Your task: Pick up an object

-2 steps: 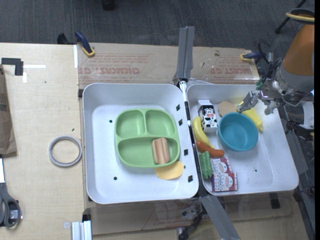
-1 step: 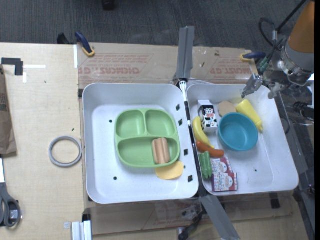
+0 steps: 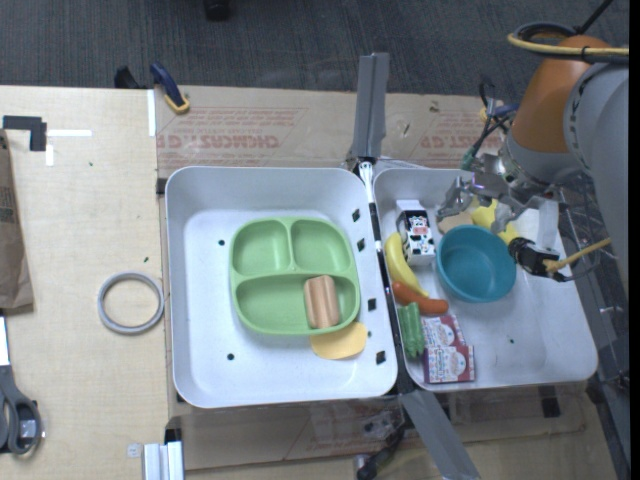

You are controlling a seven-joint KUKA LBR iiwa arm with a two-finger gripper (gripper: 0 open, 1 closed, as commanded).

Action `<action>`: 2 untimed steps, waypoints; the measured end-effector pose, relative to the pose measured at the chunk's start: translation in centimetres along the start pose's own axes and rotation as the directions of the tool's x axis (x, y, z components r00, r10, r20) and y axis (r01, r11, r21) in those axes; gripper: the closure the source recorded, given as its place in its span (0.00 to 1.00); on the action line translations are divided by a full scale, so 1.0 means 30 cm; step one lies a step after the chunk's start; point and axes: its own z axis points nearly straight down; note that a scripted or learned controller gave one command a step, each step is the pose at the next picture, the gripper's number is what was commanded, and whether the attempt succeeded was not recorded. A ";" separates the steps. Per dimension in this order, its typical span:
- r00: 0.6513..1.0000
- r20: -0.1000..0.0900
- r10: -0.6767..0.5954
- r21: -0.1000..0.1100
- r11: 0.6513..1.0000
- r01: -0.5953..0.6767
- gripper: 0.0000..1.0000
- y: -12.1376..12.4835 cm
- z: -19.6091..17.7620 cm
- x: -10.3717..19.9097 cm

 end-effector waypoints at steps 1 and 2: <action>0.949 0.001 -0.314 -0.002 0.949 0.314 0.00 -0.042 -0.081 -0.202; 1.000 -0.001 0.023 -0.002 1.000 -0.023 0.00 -0.142 0.174 -0.168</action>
